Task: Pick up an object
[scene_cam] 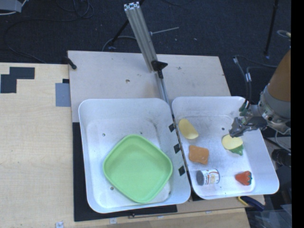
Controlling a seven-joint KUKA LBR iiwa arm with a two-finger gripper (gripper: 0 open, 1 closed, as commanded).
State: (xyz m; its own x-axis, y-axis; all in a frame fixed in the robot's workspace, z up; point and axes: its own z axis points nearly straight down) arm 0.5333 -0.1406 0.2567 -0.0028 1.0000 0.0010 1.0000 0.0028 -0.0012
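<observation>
The right bin (pixel 209 101) holds several small objects. A yellow piece (pixel 188 129) lies near its left wall, with an orange block (pixel 198 154) just below it. A small dark-and-white jar (pixel 208 176) lies on its side at the front, and a red object (pixel 243 177) sits at the front right. A yellow-green object (pixel 232 143) lies at the right, directly under my gripper (pixel 236 130). The gripper reaches in from the right edge, low over the bin, and its tip meets the top of that yellow-green object.
The left bin (pixel 118 106) holds a large green square plate (pixel 137 167) lying flat toward the front. A metal post (pixel 142 32) slants up from the divide between the bins. Small black clips (pixel 176 148) line the wall between the two bins.
</observation>
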